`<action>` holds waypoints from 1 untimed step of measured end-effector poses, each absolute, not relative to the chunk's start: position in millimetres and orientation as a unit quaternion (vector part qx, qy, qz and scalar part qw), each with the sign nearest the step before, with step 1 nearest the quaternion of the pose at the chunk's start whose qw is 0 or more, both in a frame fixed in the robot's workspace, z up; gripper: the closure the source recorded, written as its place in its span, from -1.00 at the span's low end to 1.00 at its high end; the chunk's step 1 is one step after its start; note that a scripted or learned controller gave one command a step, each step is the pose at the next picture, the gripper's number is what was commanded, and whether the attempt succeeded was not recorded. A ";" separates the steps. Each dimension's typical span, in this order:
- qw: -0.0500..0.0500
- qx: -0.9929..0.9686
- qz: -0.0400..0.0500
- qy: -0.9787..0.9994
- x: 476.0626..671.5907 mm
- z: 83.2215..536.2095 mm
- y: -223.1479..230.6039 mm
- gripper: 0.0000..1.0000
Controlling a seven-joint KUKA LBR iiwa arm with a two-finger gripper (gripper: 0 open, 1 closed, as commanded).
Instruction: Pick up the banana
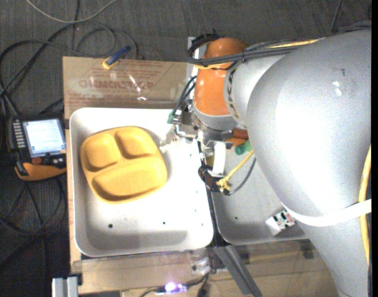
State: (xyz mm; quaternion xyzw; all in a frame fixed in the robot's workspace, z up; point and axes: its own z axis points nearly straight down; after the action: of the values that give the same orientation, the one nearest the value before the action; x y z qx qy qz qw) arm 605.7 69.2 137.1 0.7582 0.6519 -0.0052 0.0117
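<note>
The big grey robot arm (312, 135) hangs over the right white bin (250, 228), I cannot tell its tool's state or spot the banana, so it must find it first.

A robotics lab: loose cables (46, 8) trail over grey carpet (145, 11), a control pendant (40, 138) beside the table's white bins (139, 228).

look: just a thin, curved yellow sliver, probably the banana (237, 169)
spot: near the left edge of the right bin (250, 228)
pose: mostly hidden, couldn't tell
</note>
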 end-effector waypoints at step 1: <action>0.012 0.746 -0.009 0.666 608.6 134.3 69.4 -1.00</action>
State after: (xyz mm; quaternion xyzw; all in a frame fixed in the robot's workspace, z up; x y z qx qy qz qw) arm 608.6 69.4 134.3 0.7457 0.6661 -0.0092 0.0123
